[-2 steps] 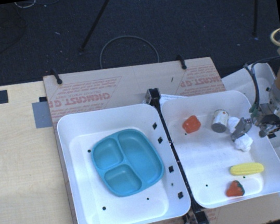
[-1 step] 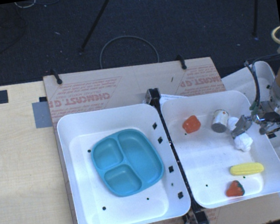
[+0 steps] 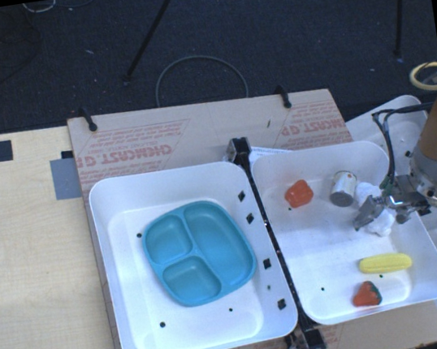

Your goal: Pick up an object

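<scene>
Here, gripper (image 3: 370,212) low in right bin (image 3: 338,307), finger state unclear; grey cup (image 3: 342,188) just up-left, corn (image 3: 386,264) below, lengthwise across.

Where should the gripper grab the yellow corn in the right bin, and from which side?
Grip the corn across its narrow middle, coming straight down. It lies flat and lengthwise left to right, with open floor on both long sides, so fingers probably fit there.

One camera, fixed above the tabletop (image 3: 30,281), looks down at a slant from a middling distance, taking in both bins, the left bin (image 3: 132,306) and right bin (image 3: 336,291) side by side, with dark floor (image 3: 180,36) beyond the tabletop's far edge.
</scene>
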`<move>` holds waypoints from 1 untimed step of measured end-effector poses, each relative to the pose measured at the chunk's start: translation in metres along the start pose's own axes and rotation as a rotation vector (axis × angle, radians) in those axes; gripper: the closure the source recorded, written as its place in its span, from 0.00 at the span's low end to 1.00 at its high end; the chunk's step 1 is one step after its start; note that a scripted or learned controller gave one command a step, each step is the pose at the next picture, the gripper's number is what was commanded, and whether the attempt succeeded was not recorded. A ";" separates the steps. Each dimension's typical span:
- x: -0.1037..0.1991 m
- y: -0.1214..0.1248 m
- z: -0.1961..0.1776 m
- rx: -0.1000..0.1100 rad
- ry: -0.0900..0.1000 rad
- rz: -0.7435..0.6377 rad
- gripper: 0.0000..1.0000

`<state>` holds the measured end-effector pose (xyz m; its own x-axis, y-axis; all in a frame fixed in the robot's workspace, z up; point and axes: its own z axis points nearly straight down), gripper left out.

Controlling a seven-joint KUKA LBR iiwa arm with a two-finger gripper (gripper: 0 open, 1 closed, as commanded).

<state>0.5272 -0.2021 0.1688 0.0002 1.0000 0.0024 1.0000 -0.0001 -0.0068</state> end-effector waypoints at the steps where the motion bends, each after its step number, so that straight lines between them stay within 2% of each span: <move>1: 0.003 -0.002 0.064 0.002 0.001 0.000 0.00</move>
<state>0.5246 -0.1988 0.1048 0.0004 1.0000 0.0037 1.0000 -0.0004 -0.0089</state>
